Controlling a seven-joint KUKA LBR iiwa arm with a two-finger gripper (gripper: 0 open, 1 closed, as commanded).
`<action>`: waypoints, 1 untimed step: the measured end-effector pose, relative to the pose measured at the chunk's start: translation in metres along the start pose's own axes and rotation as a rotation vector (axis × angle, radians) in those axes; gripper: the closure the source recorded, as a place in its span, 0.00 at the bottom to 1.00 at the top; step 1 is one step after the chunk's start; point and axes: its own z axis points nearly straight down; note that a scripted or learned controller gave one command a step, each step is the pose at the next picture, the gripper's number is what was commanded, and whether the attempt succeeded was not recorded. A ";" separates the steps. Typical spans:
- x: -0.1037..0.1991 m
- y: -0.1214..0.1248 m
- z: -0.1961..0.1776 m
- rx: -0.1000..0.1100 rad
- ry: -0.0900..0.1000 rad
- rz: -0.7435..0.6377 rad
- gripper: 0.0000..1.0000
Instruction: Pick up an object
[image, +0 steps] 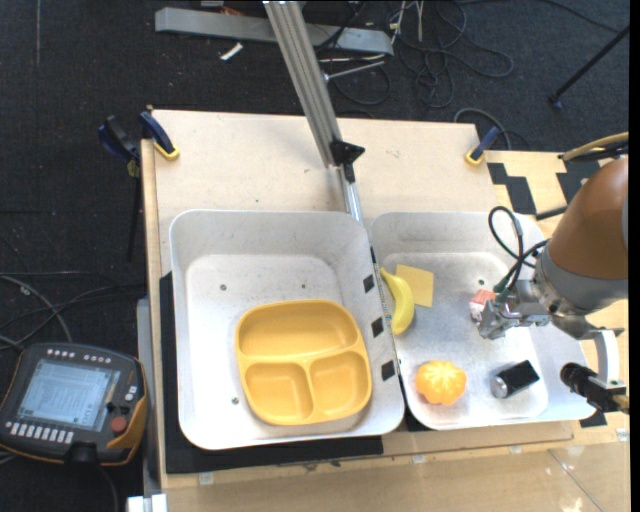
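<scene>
Pincer (492, 322) low over right bin (440, 240) floor, arm entering from right; whether it is wide or narrow, cannot tell. Small pink-red object (482, 297) just up-left of it, touching or nearly so. Dark cylinder (515, 378) lies just below the pincer, long axis slanting up to the right. Orange (440, 382) down-left, banana (401, 300) farther left. Judged nearest candidates: pink-red object, then cylinder.

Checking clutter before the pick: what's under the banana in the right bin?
The yellow banana lies partly on a flat yellow square piece in the right white bin. Whatever sits under their overlap is hidden.
</scene>
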 end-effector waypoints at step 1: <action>0.000 0.002 -0.053 -0.002 -0.001 -0.004 1.00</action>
